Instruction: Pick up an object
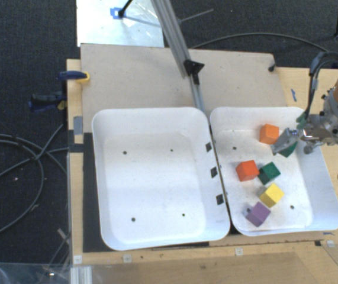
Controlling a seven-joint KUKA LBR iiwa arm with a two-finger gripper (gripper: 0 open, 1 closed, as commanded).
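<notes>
The gripper (287, 142) is being held low over the right bin (328, 218), near its far right part; whether it is apart or together cannot be told here. Nothing is being seen clamped in it. The orange cube (269, 133) is lying just beside it, to its left and slightly farther back. The green cube (269, 173) is being judged the next nearest, toward the front.

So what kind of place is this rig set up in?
Likely a robotics lab test cell. Two white bins sit on a bench, small colored blocks such as the orange block serve as practice objects, and loose cables run over dark carpet.
</notes>
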